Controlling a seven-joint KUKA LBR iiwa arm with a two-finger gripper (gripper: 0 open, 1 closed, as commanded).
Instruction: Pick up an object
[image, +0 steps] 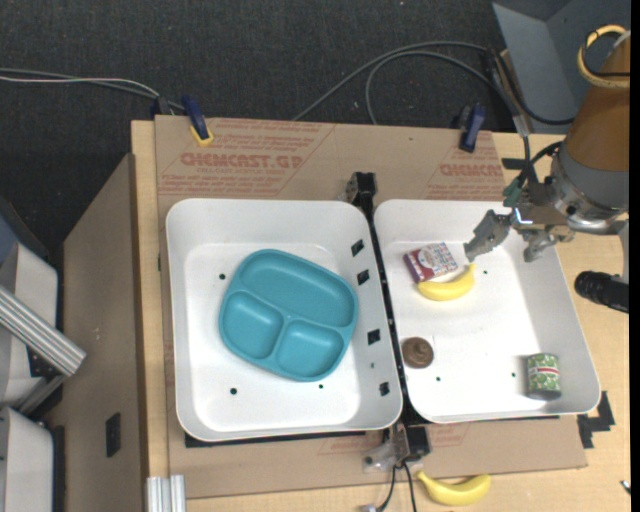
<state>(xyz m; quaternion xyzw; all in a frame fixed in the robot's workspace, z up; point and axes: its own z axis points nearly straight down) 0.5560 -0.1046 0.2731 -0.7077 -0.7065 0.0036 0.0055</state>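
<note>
The arm (600, 130) comes in over the upper right corner of the right bin (560, 330), with the left bin (190, 300) beside it across the black divider. Most of the left bin's floor is taken by a blue tray (288, 314) with three compartments; it sits well apart from the arm and looks too broad and flat for a two-finger grasp, so I would leave it.

In the right bin the nearest candidates are the banana (447, 287) and the small pink-and-white carton (431, 262), which touch or nearly touch each other. The gripper (505, 238) hovers just to their right, its fingers spread, one (482, 238) pointing at the carton and banana and the other (535, 243) toward the bin's right wall, with nothing between them.

The step in hand appears to be the approach. To do it well, I would choose the banana, centre the gripper over its middle, turn the wrist so the fingers straddle its narrow width, and keep the near finger clear of the carton (a nudge could shift both). Descend straight, then close.

The green can (543, 375) stands alone near the lower right corner, an easier, uncluttered alternative. The brown disc (417, 351) by the divider looks too flat to grip.
</note>
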